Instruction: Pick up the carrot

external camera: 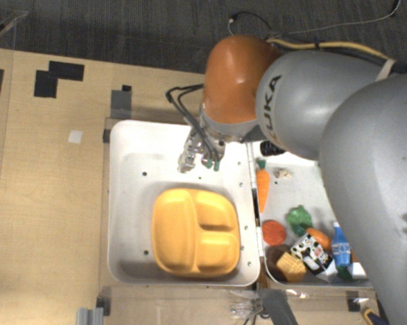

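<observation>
Gripper [200,155]: over the far edge of the left bin [120,208], finger state cannot be told. Carrot [261,187]: in the right bin [279,278], against the dividing wall, toward the gripper's camera-right; long axis runs far-to-near, leafy end farthest.

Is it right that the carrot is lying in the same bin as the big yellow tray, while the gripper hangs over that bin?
Not quite. The camera view shows the carrot lying in the right bin, near its left wall, not with the yellow tray. The tray sits in the left bin, and the gripper does hang over that left bin.
</observation>
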{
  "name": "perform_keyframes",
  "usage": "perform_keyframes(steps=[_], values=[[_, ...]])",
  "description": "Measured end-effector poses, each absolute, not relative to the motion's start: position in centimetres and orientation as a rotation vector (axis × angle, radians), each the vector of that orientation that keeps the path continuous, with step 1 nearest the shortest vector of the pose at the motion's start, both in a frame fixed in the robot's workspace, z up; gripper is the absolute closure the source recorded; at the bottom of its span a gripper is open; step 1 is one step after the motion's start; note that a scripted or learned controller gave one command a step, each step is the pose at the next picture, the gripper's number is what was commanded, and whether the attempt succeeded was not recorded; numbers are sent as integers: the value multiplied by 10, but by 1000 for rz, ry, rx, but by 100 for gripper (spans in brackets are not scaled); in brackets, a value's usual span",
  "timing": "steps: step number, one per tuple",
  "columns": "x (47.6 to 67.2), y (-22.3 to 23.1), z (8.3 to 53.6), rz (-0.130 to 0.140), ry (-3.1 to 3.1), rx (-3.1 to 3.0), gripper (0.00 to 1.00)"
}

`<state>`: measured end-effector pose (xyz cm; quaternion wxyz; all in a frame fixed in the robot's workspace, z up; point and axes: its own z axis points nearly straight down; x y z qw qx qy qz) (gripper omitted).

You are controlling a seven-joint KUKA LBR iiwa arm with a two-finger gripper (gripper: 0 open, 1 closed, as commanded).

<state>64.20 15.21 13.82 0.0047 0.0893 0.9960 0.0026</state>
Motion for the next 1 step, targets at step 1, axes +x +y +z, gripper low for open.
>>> perform_keyframes(steps=[1], values=[[642,152,138,8,3120,280,0]])
